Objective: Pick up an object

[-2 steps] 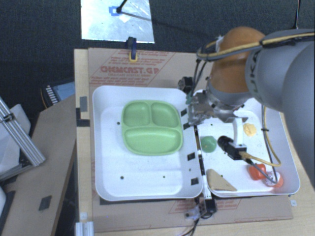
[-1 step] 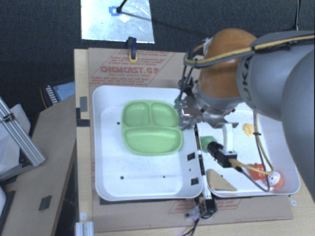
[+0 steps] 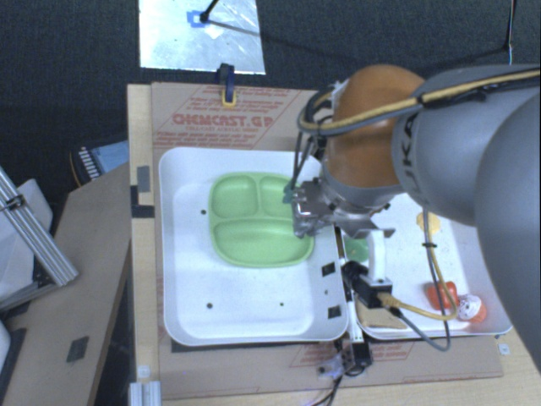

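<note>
The green divided tray [image 3: 254, 220] lies in the left bin [image 3: 186, 311]; the gripper [image 3: 303, 225] hangs at the tray's right edge, perhaps touching it, its state hidden under the wrist, so I cannot tell; right of the tray, in the other bin [image 3: 486, 311], lie an orange piece [image 3: 440, 295], a small round toy [image 3: 470, 308] and a yellow item [image 3: 427, 222].

The bench [image 3: 139, 252] is carrying a printed cardboard sheet [image 3: 224, 117], and two shallow white bins, the left bin [image 3: 182, 311] and right bin [image 3: 486, 315], are sitting side by side on it.
</note>
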